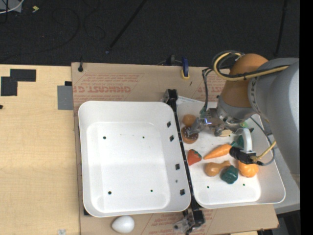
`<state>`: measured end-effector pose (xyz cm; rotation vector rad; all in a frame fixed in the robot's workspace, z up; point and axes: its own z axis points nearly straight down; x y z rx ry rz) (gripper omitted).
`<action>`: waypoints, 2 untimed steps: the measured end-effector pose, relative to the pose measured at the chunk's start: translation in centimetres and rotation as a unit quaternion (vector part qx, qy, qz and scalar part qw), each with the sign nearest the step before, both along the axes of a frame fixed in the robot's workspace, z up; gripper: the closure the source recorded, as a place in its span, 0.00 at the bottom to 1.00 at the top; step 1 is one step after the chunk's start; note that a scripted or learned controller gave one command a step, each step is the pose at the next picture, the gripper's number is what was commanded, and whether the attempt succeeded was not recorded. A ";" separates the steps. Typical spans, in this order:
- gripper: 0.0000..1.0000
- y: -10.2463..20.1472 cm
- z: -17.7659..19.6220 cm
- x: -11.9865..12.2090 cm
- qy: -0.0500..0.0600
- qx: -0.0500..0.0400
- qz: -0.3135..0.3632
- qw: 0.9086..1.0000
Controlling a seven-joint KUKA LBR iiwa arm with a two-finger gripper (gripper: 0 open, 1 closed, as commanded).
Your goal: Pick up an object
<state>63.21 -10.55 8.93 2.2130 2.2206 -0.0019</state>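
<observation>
The right bin (244, 195) holds several toy foods. An orange ball (189, 119) and a dark brown piece (190, 136) lie near its left wall. Toward the front are a red fruit (194, 156), a carrot (217, 152), a tan gourd (214, 169), a dark green piece (229, 175) and an orange fruit (248, 170). My gripper (208, 126) reaches down into the back of this bin, just right of the orange ball and the brown piece. The wrist and cables hide how it stands.
The left bin (93, 131) lies beside the right one, with a black divider rail (178, 146) between them. A white egg (122, 224) sits on the cardboard in front of the left bin. A teal piece (239, 142) lies under the arm's cables.
</observation>
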 end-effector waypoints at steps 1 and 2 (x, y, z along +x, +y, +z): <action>0.00 -4.0 0.2 -4.5 -0.001 0.003 -0.003 1.000; 0.00 -0.5 0.2 1.6 -0.001 0.003 0.001 1.000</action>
